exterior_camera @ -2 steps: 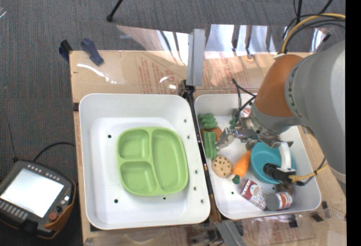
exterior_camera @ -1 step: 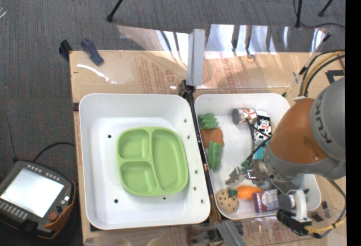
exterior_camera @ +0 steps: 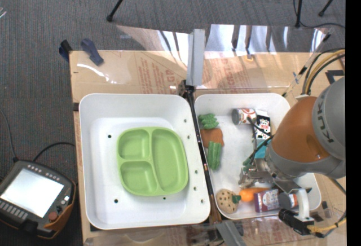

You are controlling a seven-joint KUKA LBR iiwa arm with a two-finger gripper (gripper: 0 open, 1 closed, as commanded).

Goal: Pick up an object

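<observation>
Two white bins are set side by side on the bench. A green plate with three parts is seen in the left bin. The gripper is lowered into the right bin, and it cannot be told if anything is held. An orange carrot is found just below the gripper, with a cookie to its left and a small bottle to its right. Green toy veggies are laid well to the left.
</observation>
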